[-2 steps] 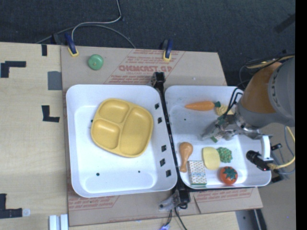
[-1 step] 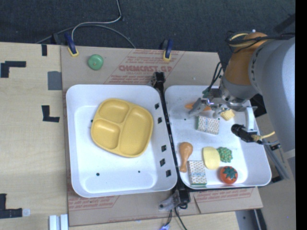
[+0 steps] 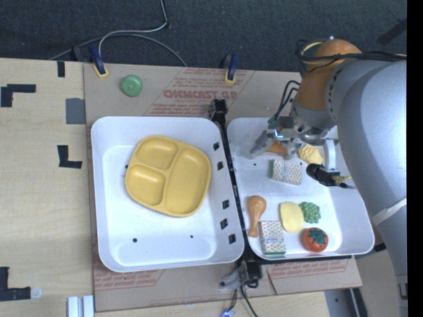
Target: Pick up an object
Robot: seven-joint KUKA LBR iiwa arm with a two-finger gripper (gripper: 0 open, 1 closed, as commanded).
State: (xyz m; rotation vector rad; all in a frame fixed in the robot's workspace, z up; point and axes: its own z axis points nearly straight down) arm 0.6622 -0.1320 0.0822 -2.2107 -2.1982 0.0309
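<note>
Checkered block (image 3: 271, 237) and tomato (image 3: 315, 239) are lying nearest. Gripper (image 3: 285, 139) is hovering over right bin (image 3: 353, 207), approach step; finger state: cannot tell. Next: descending squarely onto one item.

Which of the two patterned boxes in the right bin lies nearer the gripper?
The upper patterned box, just below the gripper; the other patterned box sits at the bin's front edge.
</note>
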